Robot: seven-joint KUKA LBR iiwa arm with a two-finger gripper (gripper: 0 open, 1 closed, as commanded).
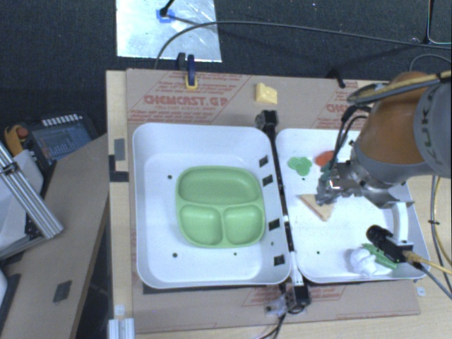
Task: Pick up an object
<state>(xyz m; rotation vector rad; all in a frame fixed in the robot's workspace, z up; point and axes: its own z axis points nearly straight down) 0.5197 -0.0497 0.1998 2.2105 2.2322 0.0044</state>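
Note:
My gripper hangs over the middle of the right bin, its tip right at the far edge of a tan wedge-shaped piece on the bin floor. A small green leafy piece lies to the far left of the gripper. An orange-red piece sits just beyond it, partly covered by the arm. A white and green item rests near the bin's front right corner. Nothing is visibly between the fingers.
The left bin holds a green divided plate. A yellow block lies on the cardboard behind the bins. A black divider with clips runs between the two bins.

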